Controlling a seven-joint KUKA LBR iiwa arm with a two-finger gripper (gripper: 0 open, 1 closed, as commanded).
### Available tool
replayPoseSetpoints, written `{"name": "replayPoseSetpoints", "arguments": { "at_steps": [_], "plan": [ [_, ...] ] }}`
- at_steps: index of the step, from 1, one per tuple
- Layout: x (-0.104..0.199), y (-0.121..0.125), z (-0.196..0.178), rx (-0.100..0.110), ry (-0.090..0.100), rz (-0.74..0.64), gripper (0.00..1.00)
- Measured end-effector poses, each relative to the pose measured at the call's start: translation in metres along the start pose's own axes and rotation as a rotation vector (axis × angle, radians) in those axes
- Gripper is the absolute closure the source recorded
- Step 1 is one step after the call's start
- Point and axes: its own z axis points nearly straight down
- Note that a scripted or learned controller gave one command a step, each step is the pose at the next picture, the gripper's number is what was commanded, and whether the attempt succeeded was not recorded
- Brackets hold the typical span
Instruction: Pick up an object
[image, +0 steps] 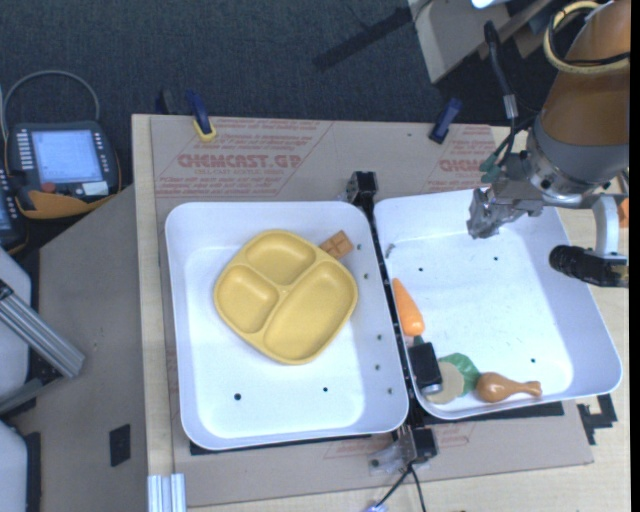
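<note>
- Your bench is a tan board (150, 300) printed with red lettering, set over dark carpet; two blue clamps pin its upper edge.
- Two shallow white plastic bins lie side by side: the left bin (200, 380) mid-frame, the right bin (590, 340) toward the right edge.
- Left bin holds two things: one yellow three-compartment plastic plate (286, 296), and one small brown block (337, 244) touching the plate's upper right rim.
- Right bin holds five pickable things, all along its left wall and lower left corner: one orange toy carrot (407, 307), one black rectangular block (424, 366) just below it, one pale round disc (447, 384), one green piece (465, 366) and one brown toy drumstick (503, 385).
- The two-finger gripper (486, 218) hangs over the upper part of the right bin, well apart from those objects; nothing sits between its tips, but you cannot tell whether they are spread or closed.
- A teach pendant (62, 160) with a lit screen rests at upper left, off the board.
</note>
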Motion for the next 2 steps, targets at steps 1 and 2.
{"name": "replayPoseSetpoints", "arguments": {
  "at_steps": [1,2],
  "plan": [
    [0.049,-0.024,0.022,0.003,0.000,0.001,1.00],
    [0.094,-0.046,0.020,0.001,0.000,0.001,1.00]
  ]
}}
